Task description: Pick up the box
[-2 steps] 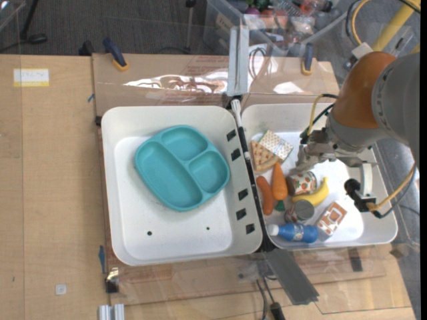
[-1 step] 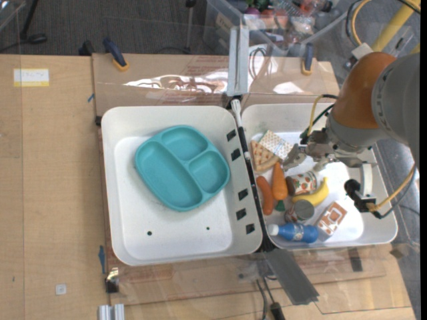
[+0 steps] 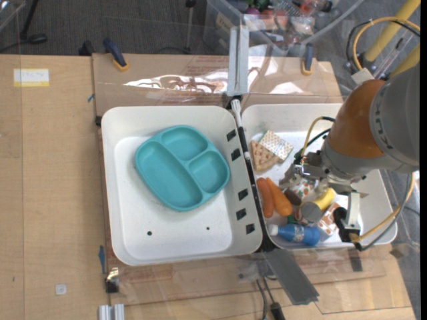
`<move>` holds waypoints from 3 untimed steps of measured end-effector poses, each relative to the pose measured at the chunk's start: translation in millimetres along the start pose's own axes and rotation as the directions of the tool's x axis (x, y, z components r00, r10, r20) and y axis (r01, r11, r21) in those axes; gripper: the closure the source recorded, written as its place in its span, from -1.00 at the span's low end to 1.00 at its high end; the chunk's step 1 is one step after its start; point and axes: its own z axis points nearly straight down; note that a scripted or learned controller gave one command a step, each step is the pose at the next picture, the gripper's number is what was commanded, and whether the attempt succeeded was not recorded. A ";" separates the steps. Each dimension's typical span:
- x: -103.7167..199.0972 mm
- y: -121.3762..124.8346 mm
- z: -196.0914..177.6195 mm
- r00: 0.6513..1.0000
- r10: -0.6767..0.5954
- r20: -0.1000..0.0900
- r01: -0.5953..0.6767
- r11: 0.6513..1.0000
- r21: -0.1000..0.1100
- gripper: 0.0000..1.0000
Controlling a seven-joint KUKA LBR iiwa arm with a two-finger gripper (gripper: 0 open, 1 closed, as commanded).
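A small box with a tan lattice print lies in the right bin, near its upper left. My gripper hangs low over the middle of that bin, below and to the right of the box and apart from it. It sits right over a cluster of small items, and the grey arm with its orange band hides what lies under the wrist.
An orange carrot, a blue bottle, a yellow piece and a grey cylinder crowd the right bin's lower half. A teal divided plate lies in the left bin. A clear tub of toys stands behind.
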 end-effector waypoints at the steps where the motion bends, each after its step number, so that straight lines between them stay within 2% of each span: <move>1: -2.7 1.2 -10.9 1.000 0.007 0.000 -0.007 1.000 -0.003 1.00; 2: 69.1 0.7 -137.1 0.999 0.052 0.001 -0.052 0.999 0.013 1.00; 3: 95.6 -92.1 -93.8 0.999 0.049 0.001 -0.049 0.999 0.017 1.00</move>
